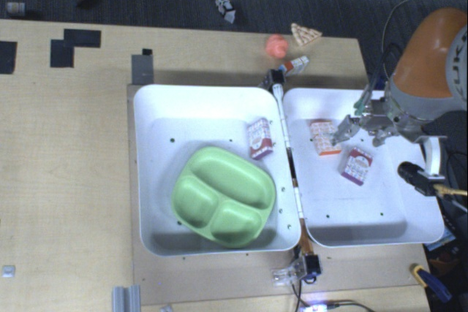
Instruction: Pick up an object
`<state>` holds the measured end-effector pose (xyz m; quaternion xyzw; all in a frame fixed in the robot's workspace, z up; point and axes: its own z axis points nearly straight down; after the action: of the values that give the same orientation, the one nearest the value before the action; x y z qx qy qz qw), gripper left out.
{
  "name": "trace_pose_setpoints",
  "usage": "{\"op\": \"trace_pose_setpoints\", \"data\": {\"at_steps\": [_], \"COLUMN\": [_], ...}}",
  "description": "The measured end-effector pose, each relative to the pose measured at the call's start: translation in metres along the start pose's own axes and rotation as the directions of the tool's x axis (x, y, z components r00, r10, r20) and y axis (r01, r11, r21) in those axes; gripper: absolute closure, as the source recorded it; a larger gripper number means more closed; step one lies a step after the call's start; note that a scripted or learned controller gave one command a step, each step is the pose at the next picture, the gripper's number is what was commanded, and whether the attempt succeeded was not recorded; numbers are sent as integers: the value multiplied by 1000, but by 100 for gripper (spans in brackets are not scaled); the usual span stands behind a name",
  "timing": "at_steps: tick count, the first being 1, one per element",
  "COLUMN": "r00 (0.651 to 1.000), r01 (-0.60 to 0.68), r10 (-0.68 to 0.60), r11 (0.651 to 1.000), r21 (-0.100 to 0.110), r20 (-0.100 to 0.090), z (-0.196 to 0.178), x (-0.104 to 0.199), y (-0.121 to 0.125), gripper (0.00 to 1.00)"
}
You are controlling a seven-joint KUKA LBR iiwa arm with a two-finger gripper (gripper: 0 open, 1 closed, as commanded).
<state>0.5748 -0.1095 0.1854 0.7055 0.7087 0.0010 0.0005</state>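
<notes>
- Packets lie loose in the two white bins, scattered as if for a program to try its picks: one small red-and-white packet (259,138) near the right wall of the left bin (146,157), two more in the right bin (387,223).
- Of the right-hand pair, one packet (322,136) lies flat near the bin's upper left, and the other (356,165) sits just beside it, lower and to the right.
- The tool (358,124) hangs above the gap between those two, closer to the upper one; its fingers look spread, with nothing between them.
- A green divided tray (223,193) rests tilted in the left bin, too broad for an easy grip, I judge.
- Small litter sits on the bench (66,179) beyond the bins: an orange ball (276,46) and a wedge-shaped toy (305,34).
- Printing on the packets is too small to read; no brand can be made out.
</notes>
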Motion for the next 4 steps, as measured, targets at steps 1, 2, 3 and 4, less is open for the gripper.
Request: {"op": "trace_pose_setpoints", "data": {"at_steps": [1,2,3,4], "r00": [1000,1000,1000,1000], "r01": [2,1,1,1], "r10": [-2,-1,-1,-1], "r11": [1000,1000,1000,1000], "r21": [-14,-16,-16,-2], "r20": [2,3,3,0], "z": [96,86,86,100], "x": [14,14,14,25], "y": [12,12,12,69], "gripper": [0,100,0,0]}}
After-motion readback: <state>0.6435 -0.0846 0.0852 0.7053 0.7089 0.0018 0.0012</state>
